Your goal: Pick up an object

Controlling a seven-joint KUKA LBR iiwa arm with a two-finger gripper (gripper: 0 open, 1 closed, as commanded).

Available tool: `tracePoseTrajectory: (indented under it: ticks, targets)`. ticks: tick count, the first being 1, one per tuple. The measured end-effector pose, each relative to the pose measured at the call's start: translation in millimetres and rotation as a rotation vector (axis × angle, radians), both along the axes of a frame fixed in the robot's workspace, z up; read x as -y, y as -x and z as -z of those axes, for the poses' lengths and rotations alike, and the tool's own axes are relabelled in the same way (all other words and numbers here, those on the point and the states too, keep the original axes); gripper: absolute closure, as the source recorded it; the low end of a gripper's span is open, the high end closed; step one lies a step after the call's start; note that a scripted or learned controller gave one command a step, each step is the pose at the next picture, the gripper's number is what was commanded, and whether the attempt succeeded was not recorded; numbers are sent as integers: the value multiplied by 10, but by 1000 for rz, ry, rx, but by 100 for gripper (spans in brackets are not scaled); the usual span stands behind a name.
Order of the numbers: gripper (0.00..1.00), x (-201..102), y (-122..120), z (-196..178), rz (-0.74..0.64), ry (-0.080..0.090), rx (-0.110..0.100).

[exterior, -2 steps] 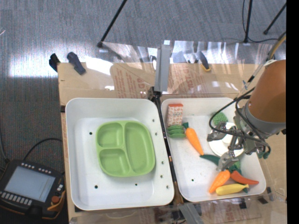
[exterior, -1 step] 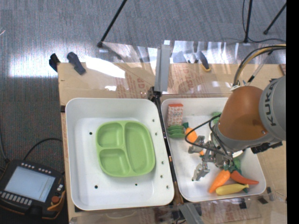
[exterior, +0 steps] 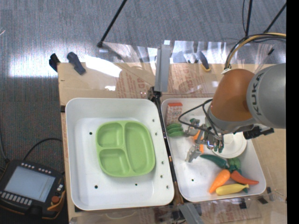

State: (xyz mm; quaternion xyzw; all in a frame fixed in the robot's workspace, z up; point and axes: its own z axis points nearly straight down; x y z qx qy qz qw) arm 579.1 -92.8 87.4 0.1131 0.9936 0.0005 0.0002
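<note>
Where the gripper [exterior: 196, 146] hangs, its grasp is unclear.

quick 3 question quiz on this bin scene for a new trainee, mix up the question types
1. True or false: the green divided plate lies in the left bin.
2. Which bin is the gripper above? A) left bin B) right bin C) neither
3. Fill in: the yellow toy near the right bin's front edge lies just below an orange ____.

Key: 1 true; 2 B; 3 carrot
</note>
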Motion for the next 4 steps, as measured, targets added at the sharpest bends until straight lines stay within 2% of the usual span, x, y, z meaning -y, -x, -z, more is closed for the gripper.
tracePoseTrajectory:
  ticks: [1,2,3,4]
  targets:
    - [100,-19,-14,-108,-8,1,3]
    - [100,-22,208,-2,151,0,-3]
    - [100,-446,-444,-1067,166,0,14]
    - [100,62,-159,-102,-71,-1,-5]
